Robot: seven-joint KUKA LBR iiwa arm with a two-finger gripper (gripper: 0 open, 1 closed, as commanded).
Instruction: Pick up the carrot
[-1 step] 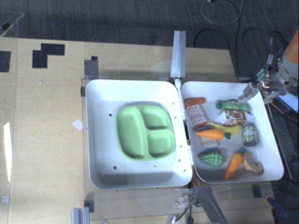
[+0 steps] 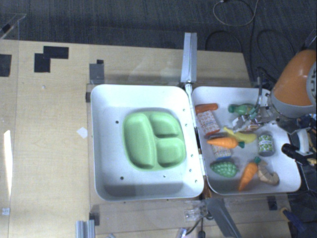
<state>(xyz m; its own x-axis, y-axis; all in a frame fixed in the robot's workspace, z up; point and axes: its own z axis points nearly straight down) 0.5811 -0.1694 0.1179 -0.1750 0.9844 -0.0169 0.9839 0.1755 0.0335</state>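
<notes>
Jaws first: you cannot tell from this view whether they are open or closed, because the gripper [image 2: 249, 117] is a small tangle of metal and green hanging over the upper part of the right bin [image 2: 292, 185]. You can see nothing clearly caught in it. Your arm [image 2: 296, 86] comes in from the right of the frame, its orange band sitting at the bin's upper right corner.

You have two carrots to look at. One carrot [image 2: 223, 142] lies on its side near the middle of the right bin, touching a yellow banana [image 2: 242, 135] just beside it, and below and left of the gripper. The second carrot [image 2: 247, 175] lies at a slant near the bin's lower edge, between a green knobbly fruit [image 2: 224, 168] and a pale mushroom [image 2: 268, 176].

Near the gripper you also see a small jar [image 2: 266, 145] and, toward the bin's upper left, a sausage [image 2: 206, 108].

Your left bin [image 2: 106, 148] holds a green divided tray [image 2: 154, 140] at its centre.
</notes>
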